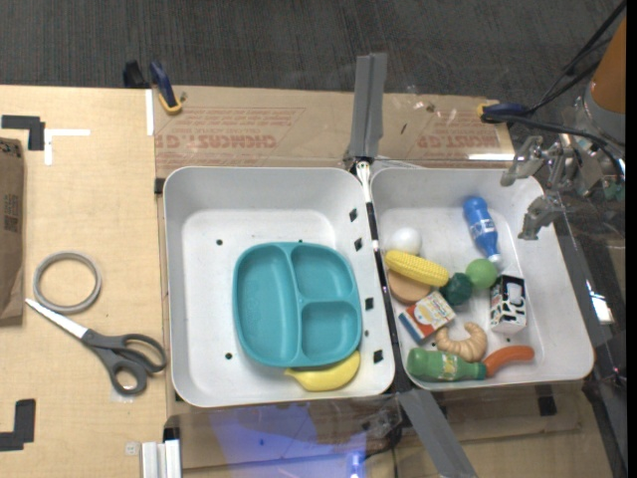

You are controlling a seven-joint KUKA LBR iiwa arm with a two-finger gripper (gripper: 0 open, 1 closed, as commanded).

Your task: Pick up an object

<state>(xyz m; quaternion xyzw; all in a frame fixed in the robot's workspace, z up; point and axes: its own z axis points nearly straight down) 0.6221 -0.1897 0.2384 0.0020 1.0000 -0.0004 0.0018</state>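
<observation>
You see the hand (537, 182) above the right bin's (572, 297) far right corner, near the blue bottle (482, 227); I cannot tell its state.

Red printed lettering runs along the brown cardboard sheet (261, 132) lying behind the two white bins, once behind the left bin and once more behind the right one; it appears upside down and mirrored from this camera, and no word of it can be made out with certainty. The small black-and-white carton (508, 304) and the flat red-and-white packet (430, 314) in the right bin carry printed designs, and the blue bottle (481, 224) has a label, but none of this is legible at this size.
</observation>
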